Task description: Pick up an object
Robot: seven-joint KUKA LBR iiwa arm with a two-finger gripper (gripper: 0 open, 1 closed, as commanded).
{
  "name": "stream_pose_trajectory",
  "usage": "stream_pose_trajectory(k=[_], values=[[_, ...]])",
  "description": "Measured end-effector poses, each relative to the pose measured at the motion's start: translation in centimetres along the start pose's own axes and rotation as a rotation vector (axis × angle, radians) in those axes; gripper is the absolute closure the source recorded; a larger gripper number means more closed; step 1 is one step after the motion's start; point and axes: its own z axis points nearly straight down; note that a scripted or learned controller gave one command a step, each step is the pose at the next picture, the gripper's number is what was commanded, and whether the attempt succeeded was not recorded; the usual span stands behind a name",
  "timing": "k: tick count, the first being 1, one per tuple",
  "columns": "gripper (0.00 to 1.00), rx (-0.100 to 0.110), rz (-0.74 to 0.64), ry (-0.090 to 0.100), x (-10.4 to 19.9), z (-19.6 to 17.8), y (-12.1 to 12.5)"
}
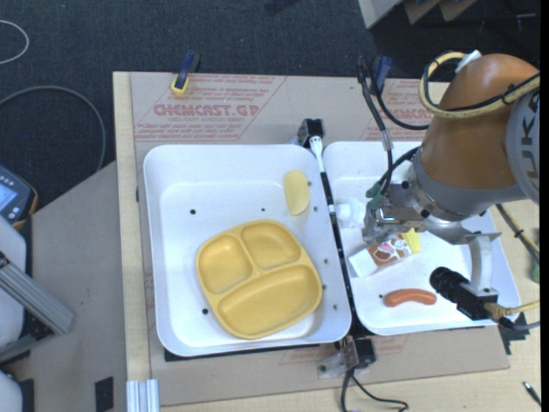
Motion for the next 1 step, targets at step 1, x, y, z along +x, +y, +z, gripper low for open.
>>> stream_pose_trajectory(k=[1], values=[[1.0, -0.012, -0.003, 0.003, 4.5, -11.94, 0.23]])
